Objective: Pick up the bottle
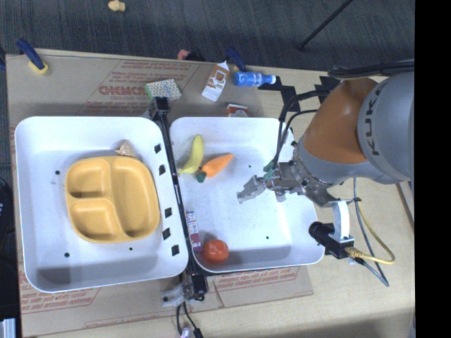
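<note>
We see the arm (pixel 366 129) reaching in over the right bin (pixel 282 248), its gripper (pixel 246 190) low above bare floor, fingers slightly parted, holding nothing. Its bulk hides the bin's right wall. Beyond the bins the bottle (pixel 252 79) lies on the bench.

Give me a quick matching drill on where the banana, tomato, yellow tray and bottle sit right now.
Things:
1. banana
2. tomato
3. yellow tray
4. bottle

Places:
A. in the left bin
B. on the bench beyond the bins, outside both
C. right bin, near front edge by the divider
D. right bin, far left part, beside the carrot

Pairs: 1-D, 2-C, 3-A, 4-B
</note>
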Tool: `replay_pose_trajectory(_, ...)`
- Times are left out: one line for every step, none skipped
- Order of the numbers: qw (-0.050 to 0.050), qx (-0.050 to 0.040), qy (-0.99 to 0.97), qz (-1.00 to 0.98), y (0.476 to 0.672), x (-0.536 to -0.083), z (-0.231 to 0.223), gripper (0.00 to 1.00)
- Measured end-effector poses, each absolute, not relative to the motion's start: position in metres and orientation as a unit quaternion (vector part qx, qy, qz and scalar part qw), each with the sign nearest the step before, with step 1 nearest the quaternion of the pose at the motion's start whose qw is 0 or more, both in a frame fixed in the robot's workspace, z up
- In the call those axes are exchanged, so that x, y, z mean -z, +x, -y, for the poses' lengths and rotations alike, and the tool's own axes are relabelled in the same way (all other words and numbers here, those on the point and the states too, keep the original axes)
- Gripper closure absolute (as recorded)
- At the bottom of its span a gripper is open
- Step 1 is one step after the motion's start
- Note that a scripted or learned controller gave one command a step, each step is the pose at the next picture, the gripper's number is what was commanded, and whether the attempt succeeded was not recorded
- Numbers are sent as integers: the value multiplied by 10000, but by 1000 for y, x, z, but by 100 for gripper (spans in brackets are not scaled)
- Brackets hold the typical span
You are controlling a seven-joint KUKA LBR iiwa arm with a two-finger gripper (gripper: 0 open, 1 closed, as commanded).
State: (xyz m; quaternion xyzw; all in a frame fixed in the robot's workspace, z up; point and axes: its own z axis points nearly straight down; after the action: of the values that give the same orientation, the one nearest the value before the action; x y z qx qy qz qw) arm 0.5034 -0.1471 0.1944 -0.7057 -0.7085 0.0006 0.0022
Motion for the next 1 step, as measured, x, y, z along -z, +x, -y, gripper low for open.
replay_pose_trajectory(31,-10,-7040,7102,504,-204,147,100)
